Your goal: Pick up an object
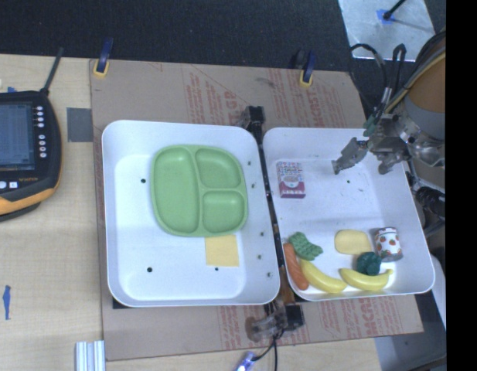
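Claw (363, 158) fingers are seen spread with nothing between them, above bare floor near the right bin's (420, 230) far edge. Bananas (354, 278), carrot (295, 267) and other toys are crowded along its near edge.

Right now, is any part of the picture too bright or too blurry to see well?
In the camera view, the white left bin and right bin look bright and washed out; the gripper looks soft and grainy; the green plate and bananas are clear enough; the floor above is very dark.
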You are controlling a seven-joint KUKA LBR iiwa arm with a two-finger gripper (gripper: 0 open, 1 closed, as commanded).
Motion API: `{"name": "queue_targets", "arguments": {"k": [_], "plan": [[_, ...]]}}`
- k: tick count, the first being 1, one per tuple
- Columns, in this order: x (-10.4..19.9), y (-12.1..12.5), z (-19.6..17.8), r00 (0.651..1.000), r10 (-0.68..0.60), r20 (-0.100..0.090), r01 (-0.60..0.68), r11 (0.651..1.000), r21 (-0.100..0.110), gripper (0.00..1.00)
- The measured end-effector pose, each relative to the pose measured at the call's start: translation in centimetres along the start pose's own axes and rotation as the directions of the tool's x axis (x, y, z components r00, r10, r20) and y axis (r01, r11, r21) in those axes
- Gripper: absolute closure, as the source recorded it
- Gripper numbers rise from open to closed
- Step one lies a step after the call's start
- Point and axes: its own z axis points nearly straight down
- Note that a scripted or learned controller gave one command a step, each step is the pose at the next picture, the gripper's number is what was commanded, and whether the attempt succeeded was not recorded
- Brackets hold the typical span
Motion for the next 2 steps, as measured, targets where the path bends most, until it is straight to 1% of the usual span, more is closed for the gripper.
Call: {"name": "queue_targets", "arguments": {"k": [1, 2], "plan": [[0.4, -3.2, 15.1, 1.000, -0.001, 0.001, 0.001, 1.000, 0.001, 0.00], [-5.6, -10.2, 10.1, 1.000, 0.003, -0.001, -0.003, 1.000, 0.000, 0.00]]}}
